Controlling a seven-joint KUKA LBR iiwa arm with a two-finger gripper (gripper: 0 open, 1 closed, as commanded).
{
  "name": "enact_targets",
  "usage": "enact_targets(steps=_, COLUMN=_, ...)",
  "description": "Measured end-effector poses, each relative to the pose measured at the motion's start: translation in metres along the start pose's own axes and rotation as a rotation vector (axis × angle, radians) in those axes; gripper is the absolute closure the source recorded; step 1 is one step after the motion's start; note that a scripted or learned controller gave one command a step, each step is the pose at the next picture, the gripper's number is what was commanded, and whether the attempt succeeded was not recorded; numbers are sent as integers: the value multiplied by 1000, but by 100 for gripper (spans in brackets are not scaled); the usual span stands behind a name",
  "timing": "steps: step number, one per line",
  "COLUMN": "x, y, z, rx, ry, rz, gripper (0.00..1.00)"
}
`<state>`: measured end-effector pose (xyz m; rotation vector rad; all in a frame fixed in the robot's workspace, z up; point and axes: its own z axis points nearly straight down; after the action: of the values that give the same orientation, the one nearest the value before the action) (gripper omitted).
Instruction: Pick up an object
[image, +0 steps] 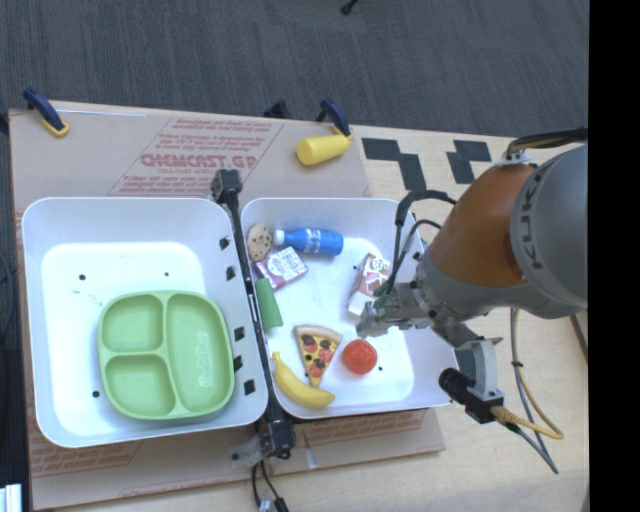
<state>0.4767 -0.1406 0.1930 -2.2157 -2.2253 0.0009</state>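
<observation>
So far, camera view: we read the pick as not done; every item we can see lies in a bin.
Arm: we see the grey arm (510, 245) with its orange band reaching in from 3 o'clock, its wrist over the right bin (400, 392).
Gripper: we place the gripper (372, 318) low over the bin's 3 o'clock side, just beside the red tomato (360, 357), which sits at its 6 o'clock.
Jaws: we cannot tell whether they are released or clenched; the wrist hides them, and nothing shows between them.
Candidates: pizza slice (317, 352) and banana (300, 386) toward 7 o'clock of the bin; blue bottle (309, 241), cookie (260, 240) and purple packet (282, 266) toward 11 o'clock; a white packet (368, 277) just at 12 o'clock of the gripper.
Left bin: we see the green divided tray (165, 353) lying inside it.
Left to do: by our judgement, closing on one item, likely the white packet or the tomato, then lifting it clear.
</observation>
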Motion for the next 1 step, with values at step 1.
enact_targets(steps=1, x=-28, y=48, z=98, rx=3, ry=0, rz=-3, gripper=100)
